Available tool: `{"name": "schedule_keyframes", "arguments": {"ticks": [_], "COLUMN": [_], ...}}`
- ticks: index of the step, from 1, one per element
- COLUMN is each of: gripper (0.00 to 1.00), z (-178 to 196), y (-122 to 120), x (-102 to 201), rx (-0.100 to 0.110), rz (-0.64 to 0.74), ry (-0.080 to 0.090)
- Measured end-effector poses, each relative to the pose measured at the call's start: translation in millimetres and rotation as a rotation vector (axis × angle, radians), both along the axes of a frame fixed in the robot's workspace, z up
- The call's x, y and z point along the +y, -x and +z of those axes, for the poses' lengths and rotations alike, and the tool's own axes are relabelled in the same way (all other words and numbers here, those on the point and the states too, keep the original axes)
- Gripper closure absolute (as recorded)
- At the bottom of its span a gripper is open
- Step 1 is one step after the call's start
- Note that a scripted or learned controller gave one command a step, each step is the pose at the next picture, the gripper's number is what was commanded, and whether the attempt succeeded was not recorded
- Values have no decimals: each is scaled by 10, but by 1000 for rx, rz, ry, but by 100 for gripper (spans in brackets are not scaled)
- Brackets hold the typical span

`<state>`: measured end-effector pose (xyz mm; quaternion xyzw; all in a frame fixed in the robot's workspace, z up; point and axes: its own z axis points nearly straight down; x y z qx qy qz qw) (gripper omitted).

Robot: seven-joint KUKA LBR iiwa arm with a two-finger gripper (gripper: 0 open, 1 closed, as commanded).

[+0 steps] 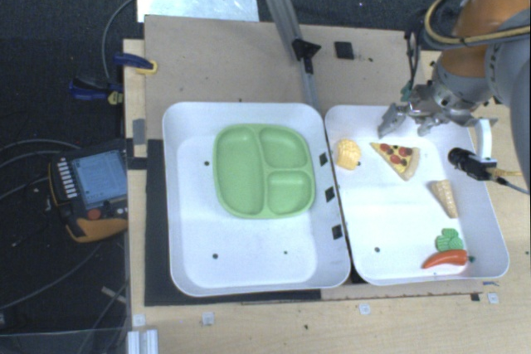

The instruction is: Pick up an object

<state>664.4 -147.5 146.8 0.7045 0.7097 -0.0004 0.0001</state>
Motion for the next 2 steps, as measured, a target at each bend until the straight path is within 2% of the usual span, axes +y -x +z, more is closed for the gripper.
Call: {"name": "schedule_keyframes", "arguments": {"ticks": [1,2], "gripper": [0,100], "z": [-614,-460], "y": [9,-15], "x": [47,42], "rx": [1,-7], "rz": [1,3], "ry": [0,2]}}
